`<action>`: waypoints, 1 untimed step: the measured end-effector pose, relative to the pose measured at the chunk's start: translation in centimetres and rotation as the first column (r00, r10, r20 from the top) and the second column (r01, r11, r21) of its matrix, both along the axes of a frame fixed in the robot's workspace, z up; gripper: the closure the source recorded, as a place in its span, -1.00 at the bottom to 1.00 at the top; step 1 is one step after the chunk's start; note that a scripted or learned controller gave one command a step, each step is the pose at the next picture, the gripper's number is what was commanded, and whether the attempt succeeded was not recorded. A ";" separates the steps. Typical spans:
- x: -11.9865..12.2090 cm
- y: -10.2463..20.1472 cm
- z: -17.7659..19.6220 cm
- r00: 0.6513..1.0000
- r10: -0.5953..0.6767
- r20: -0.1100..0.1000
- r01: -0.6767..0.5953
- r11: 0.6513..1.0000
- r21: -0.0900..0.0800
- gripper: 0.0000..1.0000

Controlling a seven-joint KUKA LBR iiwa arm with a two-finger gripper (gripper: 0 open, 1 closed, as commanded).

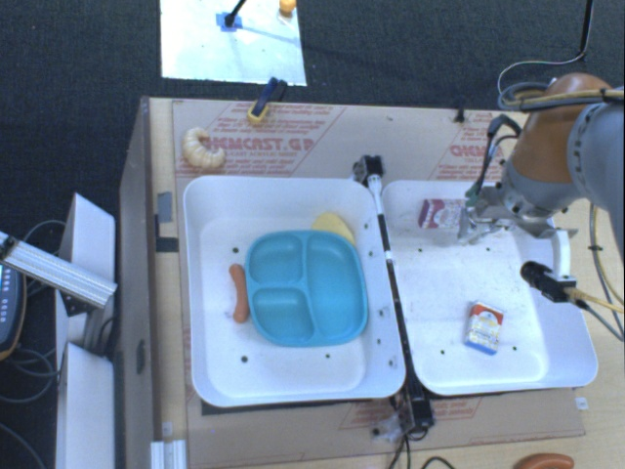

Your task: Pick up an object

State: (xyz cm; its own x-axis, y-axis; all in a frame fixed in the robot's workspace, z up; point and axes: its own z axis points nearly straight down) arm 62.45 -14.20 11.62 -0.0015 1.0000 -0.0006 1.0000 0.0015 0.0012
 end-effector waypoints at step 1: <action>0.0 0.0 0.0 1.000 0.000 0.001 0.000 1.000 0.000 -1.00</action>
